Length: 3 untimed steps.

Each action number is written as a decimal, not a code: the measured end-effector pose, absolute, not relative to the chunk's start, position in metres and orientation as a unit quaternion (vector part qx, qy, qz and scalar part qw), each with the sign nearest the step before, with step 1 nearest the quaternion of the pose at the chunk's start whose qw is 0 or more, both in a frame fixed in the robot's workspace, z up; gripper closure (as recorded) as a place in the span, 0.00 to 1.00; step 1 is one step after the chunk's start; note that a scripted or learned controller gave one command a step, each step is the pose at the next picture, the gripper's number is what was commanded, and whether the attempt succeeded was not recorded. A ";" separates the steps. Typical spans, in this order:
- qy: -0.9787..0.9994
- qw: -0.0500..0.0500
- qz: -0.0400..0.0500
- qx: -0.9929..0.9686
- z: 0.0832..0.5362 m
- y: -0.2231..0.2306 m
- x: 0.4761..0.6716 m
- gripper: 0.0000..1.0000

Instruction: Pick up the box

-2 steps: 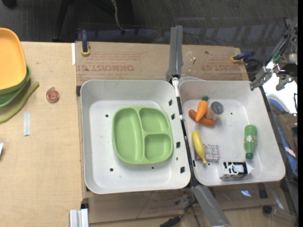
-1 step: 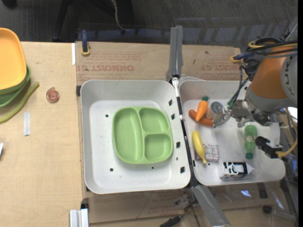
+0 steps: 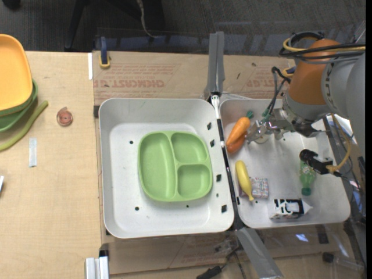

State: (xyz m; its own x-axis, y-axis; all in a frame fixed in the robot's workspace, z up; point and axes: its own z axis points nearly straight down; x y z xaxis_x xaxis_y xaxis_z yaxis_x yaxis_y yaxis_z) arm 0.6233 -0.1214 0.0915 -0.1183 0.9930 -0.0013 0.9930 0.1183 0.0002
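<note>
Box (image 3: 288, 208) against right bin's (image 3: 343, 213) front wall, open floor behind; claw (image 3: 260, 131) beside carrot (image 3: 238, 133), fingers' state impossible to tell.

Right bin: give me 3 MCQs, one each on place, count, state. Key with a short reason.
1. Where does the banana lie in the right bin?
A. against its left wall, below the carrot
B. in its far right corner
C. on top of the green bottle

2. How many compartments has the green plate in the left bin?
A. two
B. three
C. five

3. How does the hand stand to the black-and-white box?
A. clamped on it
B. resting on top of it
C. well apart, up near the carrot

Key: 1 A, the banana sits by the left wall with the carrot above it in the picture. 2 B, one long section and two smaller ones show. 3 C, the hand is at the bin's upper left, and the box lies near the lower edge, untouched.
</note>
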 end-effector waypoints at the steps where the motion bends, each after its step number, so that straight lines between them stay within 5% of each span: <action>1: 0.743 0.001 0.000 0.670 0.092 -0.156 0.659 0.00; 2: 0.743 0.002 -0.001 0.669 0.102 -0.156 0.659 1.00; 3: 0.687 0.000 -0.001 0.727 0.191 -0.042 0.639 1.00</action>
